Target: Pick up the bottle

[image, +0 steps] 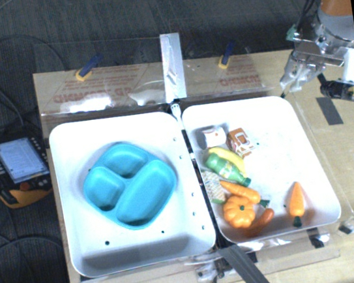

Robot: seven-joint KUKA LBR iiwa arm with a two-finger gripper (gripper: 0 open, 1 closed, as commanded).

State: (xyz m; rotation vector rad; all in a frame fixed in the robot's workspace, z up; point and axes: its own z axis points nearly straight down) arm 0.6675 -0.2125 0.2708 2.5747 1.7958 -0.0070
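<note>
Bench with two white bins: green bottle (228, 169) lies among toy foods in right bin (310, 150). Gripper (294, 78), fingers spread and empty, hovers outside; approach step, requiring descent over bottle.

Two white bins side by side on bench. Left bin (81, 251): blue three-compartment tray (129, 183), central. Right bin (313, 170): green bottle (228, 169) lying tilted near left wall, across yellow banana (224, 157); small white box (214, 136) and brown carton (239, 141) behind; orange pumpkin (240, 212) and carrots in front. Gripper (294, 79) above bench, beyond right bin's far right corner, well apart from bottle.
</note>
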